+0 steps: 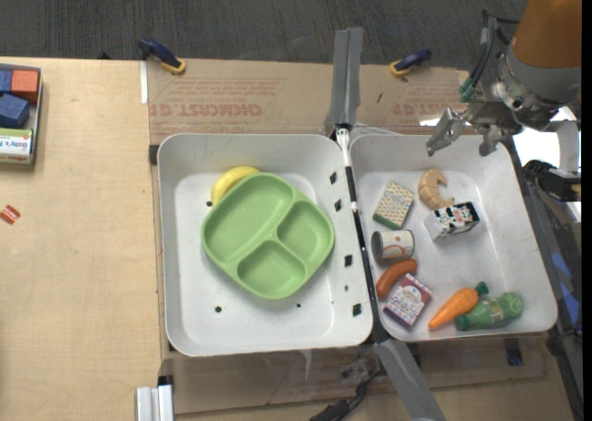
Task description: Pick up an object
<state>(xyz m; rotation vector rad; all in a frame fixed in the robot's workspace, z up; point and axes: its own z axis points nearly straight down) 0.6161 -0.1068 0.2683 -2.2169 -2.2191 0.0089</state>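
Observation:
My gripper point(462, 142) hangs over the far edge of the right bin point(518, 216), open, with nothing between its spread fingers. Below it in that bin lie a croissant point(433, 187), a patterned box point(395, 204), a black-and-white carton point(454, 219), a small can point(393, 244), a sausage point(398, 277), a pink box point(408, 302), a carrot point(453, 307) and a green bottle point(490, 310). The croissant is the nearest item to the fingertips.
The left bin point(185, 299) holds a green divided plate point(268, 234) with a yellow banana point(231, 179) tucked behind it. A grey divider point(347, 86) runs between the bins. Coloured blocks point(18, 100) sit at the bench's far left.

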